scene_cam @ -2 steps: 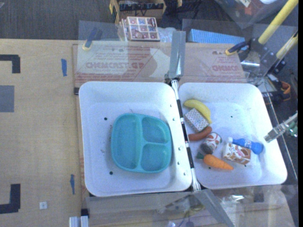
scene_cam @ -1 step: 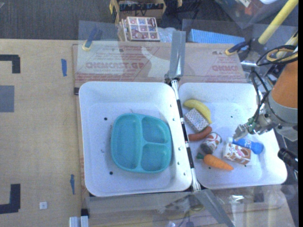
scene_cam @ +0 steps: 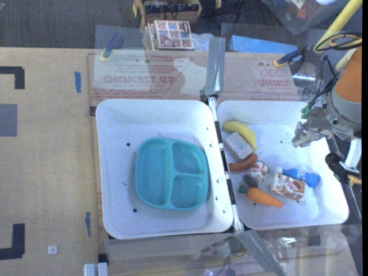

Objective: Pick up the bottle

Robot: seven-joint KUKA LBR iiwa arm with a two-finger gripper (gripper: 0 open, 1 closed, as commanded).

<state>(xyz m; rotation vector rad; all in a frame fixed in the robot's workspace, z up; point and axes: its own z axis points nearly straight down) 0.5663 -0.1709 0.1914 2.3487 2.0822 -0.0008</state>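
The bench (scene_cam: 46,154) is seen from a single fixed camera mounted above it, angled down at a slant so that both white bins are taken in side by side. The left bin (scene_cam: 115,119) is framed near centre, the right bin (scene_cam: 339,211) toward the right edge (where the arm (scene_cam: 348,91) is caught entering). The scene is viewed from moderate height; floor clutter is included along the top of the frame.
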